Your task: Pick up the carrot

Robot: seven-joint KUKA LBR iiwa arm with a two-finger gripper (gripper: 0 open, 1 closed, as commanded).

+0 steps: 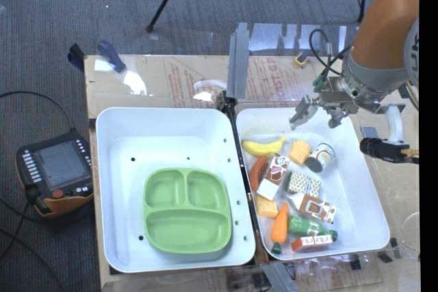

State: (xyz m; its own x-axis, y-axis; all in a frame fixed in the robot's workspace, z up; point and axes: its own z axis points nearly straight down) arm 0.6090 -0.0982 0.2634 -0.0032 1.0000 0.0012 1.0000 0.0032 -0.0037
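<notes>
Camera view: carrot [280,228] well below hand [319,114].

Red printed lettering runs across the cardboard sheet [274,75] under the bins, at twelve o'clock from the right bin [363,174], but it is too blurred to read.

Arm [383,24]: one, grey with orange band, entering from the right, wrist angled down over the far edge of the right bin [369,181]. Gripper [318,114]: two fingers spread apart, nothing between them, hanging above that bin's far end.
</notes>
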